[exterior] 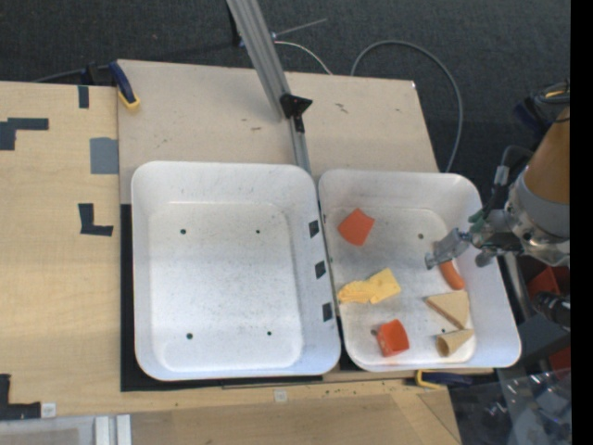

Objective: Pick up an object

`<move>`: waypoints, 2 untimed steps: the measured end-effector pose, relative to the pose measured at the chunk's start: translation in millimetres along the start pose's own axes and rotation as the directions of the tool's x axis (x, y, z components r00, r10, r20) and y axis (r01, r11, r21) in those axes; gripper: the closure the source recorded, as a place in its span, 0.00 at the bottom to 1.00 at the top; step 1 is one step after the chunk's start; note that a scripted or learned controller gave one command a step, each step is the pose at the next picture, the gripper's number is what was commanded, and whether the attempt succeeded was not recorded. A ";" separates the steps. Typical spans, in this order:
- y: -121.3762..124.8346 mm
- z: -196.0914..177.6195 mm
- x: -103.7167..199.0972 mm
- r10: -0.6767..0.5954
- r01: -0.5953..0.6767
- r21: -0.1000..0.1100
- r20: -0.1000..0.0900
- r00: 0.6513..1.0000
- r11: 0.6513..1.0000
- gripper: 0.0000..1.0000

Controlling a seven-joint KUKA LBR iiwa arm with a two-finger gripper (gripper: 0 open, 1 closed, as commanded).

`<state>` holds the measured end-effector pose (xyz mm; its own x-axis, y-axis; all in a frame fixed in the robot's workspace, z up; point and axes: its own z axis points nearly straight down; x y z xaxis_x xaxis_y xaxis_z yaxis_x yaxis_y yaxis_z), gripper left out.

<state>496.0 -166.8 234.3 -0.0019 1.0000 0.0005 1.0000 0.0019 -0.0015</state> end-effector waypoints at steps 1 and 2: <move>0.0 0.0 -0.1 0.000 0.000 0.000 0.000 1.000 1.000 0.00; -1.2 64.5 1.4 0.001 -0.001 0.007 -0.001 1.000 1.000 0.00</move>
<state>494.7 -165.4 169.8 -0.0005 1.0000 0.0016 1.0000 0.0005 -0.0082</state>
